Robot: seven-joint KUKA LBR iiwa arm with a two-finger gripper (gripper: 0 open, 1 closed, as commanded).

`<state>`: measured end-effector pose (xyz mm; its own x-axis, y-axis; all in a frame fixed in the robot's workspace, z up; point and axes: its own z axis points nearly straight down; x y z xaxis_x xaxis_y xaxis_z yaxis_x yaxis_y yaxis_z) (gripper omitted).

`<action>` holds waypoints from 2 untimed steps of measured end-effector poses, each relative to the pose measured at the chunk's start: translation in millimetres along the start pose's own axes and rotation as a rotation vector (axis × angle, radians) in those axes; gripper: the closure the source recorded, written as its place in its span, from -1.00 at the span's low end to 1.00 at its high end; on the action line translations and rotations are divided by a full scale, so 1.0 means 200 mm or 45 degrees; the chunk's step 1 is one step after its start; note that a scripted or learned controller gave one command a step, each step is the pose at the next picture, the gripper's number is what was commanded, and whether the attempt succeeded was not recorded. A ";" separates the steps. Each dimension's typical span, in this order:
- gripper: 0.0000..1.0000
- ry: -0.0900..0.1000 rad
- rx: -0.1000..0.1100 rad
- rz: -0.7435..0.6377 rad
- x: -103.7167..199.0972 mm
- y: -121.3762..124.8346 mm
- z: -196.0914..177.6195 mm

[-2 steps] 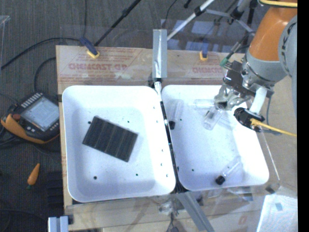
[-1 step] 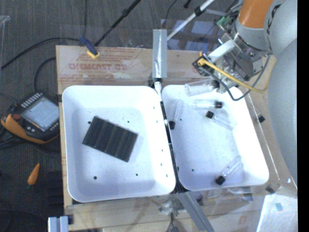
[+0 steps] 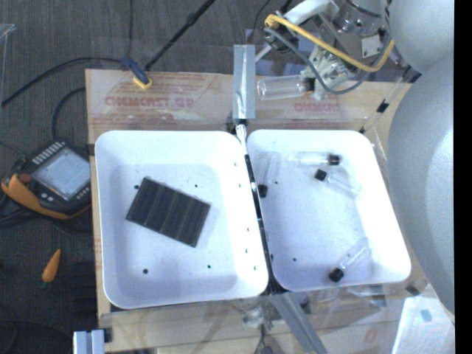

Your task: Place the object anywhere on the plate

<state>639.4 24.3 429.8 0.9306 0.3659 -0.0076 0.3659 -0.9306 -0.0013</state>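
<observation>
Tube [image 3: 282, 88], clear and lying level, hangs above the back of the table, beyond the far edge of the two bins and just right of the grey upright post [image 3: 244, 83] that stands where they meet. Its right end sits between the fingers of the claw [image 3: 313, 85], which is closed around it and holds it up off the cardboard. The arm [image 3: 428, 87] comes in from the upper right, with a yellow cable [image 3: 324, 46] looping over the wrist.

The plate [image 3: 168, 212], a dark ribbed rectangle, lies tilted in the middle of the left bin [image 3: 110, 168], well apart from the held tube and on the other side of the post.

In the right bin [image 3: 376, 198] lie more clear tubes with black caps: one near the back wall [image 3: 317, 158], one just below it, slanting toward the right wall [image 3: 335, 181], and one in the near right corner [image 3: 349, 261].

A handheld control unit [image 3: 51, 179] with a lit screen rests on the floor to the left of the table, and an orange object [image 3: 50, 265] lies near it.
</observation>
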 end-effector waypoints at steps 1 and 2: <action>1.00 -0.002 -0.006 -0.304 0.20 -0.41 0.00; 1.00 -0.004 -0.005 -1.012 0.25 -0.78 0.00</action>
<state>629.7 188.0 429.7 0.3908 0.9204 -0.0089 0.9204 -0.3908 -0.0043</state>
